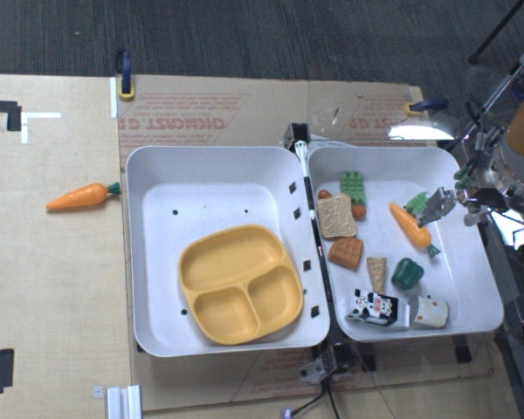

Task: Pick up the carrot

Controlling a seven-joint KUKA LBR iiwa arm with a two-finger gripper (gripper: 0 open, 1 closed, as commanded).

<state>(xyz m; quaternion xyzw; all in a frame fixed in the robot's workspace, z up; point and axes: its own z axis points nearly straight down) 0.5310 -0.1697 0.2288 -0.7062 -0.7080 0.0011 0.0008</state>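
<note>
Though slim, carrot (411, 226) orange, green-tipped, lying slantwise.

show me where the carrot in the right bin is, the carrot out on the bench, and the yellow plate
carrot in the right bin (410, 223), camera view, orange body.
carrot on the bench (79, 198), camera view, mid body.
yellow divided plate (211, 264), camera view, large compartment's floor.

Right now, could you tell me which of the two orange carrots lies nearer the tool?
The orange carrot inside the right white bin, just beside the tool. The other orange carrot lies outside both bins, on the bench at far left.
</note>
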